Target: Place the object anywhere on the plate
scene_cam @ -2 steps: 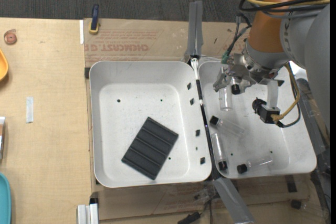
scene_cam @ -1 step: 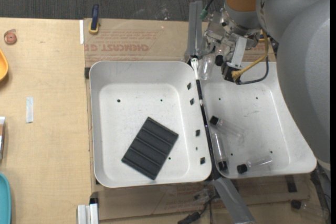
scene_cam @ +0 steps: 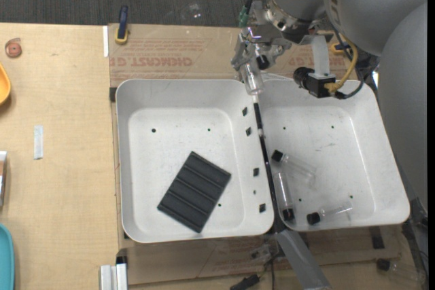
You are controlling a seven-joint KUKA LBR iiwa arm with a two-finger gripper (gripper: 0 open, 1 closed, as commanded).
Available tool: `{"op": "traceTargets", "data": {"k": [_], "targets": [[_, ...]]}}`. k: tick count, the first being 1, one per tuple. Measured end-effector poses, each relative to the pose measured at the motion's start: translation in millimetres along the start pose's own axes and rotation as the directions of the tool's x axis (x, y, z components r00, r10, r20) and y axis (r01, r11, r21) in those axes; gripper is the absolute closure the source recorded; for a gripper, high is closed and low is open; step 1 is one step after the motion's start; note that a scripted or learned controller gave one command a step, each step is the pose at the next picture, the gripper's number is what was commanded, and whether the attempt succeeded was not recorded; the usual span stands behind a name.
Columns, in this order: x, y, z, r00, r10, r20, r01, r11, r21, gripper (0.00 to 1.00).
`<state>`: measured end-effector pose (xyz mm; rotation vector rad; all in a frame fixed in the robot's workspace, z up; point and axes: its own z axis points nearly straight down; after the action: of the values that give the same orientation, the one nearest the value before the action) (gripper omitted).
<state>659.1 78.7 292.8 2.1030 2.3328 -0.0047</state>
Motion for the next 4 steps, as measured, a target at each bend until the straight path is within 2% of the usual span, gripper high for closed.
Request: {"op": "traceTargets", "data": {"k": [1, 2, 4], "targets": [[27, 3, -107, 0.978, -0.206, 0.0, 0.206, 0.978, 0.0, 1.0], [114, 12, -108, 0.74, -0.673, 0.0, 0.673, 0.74, -0.002, 1.0], [112, 14, -123, 0.741, -0.672, 0.005, 0.672, 0.741, 0.002, 1.0]]}}
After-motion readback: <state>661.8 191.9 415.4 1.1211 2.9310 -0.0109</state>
